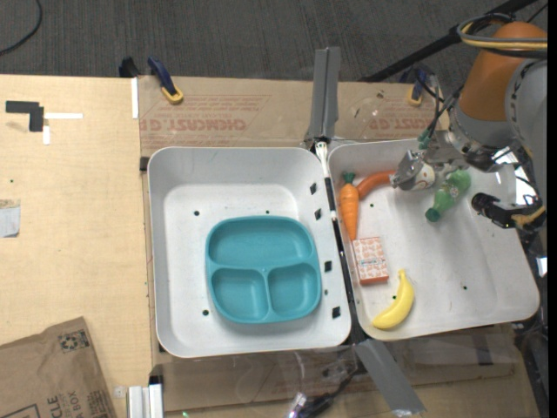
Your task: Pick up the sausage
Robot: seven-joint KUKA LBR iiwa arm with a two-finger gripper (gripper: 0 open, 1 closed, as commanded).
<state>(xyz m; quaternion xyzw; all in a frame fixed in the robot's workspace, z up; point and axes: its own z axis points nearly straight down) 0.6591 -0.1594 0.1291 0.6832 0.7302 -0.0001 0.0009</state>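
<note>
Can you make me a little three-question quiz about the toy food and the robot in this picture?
1. True or false: the banana lies on the teal plate.
2. Which bin holds the carrot: A left, B right?
3. The gripper hovers by the reddish sausage and a ___ bottle.

Key: 1 false, it lies in the right bin; 2 B; 3 green.
</note>
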